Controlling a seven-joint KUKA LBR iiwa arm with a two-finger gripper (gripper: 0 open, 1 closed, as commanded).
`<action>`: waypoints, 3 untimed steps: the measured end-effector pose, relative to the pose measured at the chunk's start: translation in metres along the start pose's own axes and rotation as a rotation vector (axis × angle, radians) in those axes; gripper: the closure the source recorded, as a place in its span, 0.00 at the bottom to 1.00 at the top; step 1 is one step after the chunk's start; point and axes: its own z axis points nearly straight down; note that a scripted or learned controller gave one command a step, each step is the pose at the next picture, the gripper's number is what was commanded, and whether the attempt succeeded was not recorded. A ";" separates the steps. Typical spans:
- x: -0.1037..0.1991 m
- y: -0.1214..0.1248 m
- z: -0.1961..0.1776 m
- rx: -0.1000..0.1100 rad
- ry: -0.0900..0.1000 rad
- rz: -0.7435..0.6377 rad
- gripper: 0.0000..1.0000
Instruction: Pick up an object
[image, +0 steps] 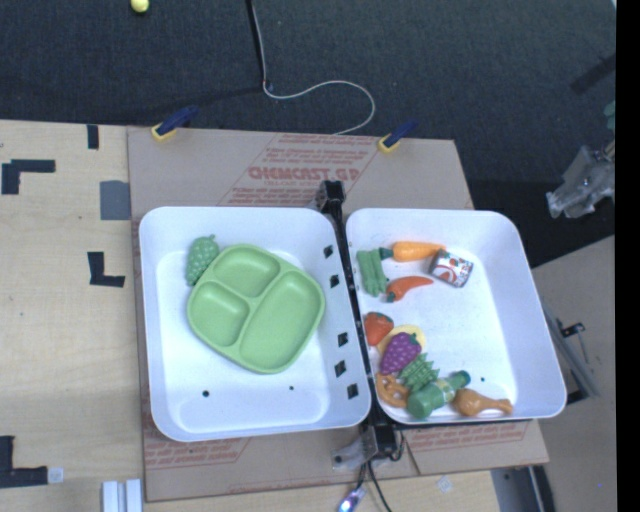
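Your hand (578, 190) sits at the right edge, off the bins; grip state unreadable. Toy food pile (415, 370) and small can (451, 268) lie left of it, well apart.

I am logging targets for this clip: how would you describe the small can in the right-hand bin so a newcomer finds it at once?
Start at the right bin of the two white ones and look to its far half. There, just right of the orange carrot, lies the can, tipped on its side. It is the only silvery, cylindrical item with a red and white label; everything around it is toy produce.
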 end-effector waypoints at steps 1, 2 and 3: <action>-0.076 0.001 0.020 0.001 0.001 -0.002 1.00; -0.131 0.002 0.066 0.004 0.002 -0.003 1.00; -0.129 0.002 0.088 0.001 0.001 -0.009 1.00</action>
